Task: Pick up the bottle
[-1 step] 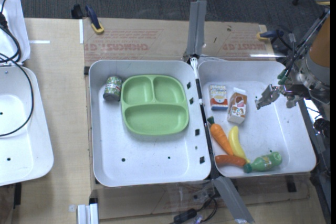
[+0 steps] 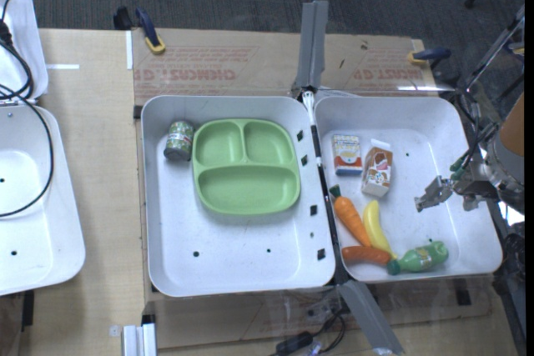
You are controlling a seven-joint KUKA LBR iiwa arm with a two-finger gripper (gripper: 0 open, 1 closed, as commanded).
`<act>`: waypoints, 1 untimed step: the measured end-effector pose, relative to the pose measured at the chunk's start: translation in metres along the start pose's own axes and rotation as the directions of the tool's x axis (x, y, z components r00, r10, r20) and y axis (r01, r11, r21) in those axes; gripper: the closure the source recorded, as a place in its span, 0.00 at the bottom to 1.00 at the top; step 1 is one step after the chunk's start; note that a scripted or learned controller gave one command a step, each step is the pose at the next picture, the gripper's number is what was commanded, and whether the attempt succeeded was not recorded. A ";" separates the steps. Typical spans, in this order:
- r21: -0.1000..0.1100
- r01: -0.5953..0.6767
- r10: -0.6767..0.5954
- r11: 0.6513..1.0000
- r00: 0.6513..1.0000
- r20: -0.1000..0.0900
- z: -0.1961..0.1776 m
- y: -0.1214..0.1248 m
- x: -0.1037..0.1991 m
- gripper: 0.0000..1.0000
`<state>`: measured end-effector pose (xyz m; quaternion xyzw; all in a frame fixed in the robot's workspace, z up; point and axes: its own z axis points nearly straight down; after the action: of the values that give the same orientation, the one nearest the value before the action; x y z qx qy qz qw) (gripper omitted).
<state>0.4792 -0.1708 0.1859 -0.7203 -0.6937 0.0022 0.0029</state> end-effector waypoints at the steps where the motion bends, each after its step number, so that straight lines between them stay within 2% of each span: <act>1: -0.001 -0.140 0.140 0.990 0.990 -0.001 0.098 -0.001 -0.014 0.00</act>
<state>0.4766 -0.1848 0.0883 -0.7673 -0.6413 0.0016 0.0025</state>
